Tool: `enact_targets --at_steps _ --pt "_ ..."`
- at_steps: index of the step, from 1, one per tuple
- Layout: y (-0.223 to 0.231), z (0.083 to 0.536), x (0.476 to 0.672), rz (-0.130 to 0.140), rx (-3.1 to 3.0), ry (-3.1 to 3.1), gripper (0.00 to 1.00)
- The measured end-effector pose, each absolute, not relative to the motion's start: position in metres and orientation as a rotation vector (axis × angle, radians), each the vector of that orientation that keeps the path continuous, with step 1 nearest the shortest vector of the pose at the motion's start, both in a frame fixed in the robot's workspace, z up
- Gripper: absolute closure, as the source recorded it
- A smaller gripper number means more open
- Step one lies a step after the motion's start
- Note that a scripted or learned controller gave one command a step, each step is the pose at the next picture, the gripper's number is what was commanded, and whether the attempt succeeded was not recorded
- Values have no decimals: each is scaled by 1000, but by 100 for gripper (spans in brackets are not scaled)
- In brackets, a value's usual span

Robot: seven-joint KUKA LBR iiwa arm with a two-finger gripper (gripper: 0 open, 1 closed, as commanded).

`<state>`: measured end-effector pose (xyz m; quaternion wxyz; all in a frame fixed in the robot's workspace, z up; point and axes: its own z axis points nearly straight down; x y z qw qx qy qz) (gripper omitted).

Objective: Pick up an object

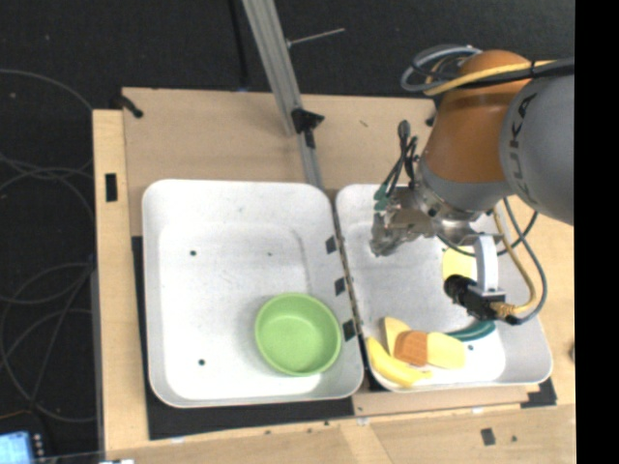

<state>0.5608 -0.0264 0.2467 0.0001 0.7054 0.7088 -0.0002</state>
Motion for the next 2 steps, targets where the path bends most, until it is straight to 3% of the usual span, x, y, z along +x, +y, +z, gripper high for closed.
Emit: enact_targets --at_steps 1,2 --pt "25 236 552 1 2218 2224 100" --pt "74 233 529 1 2215 2231 100"
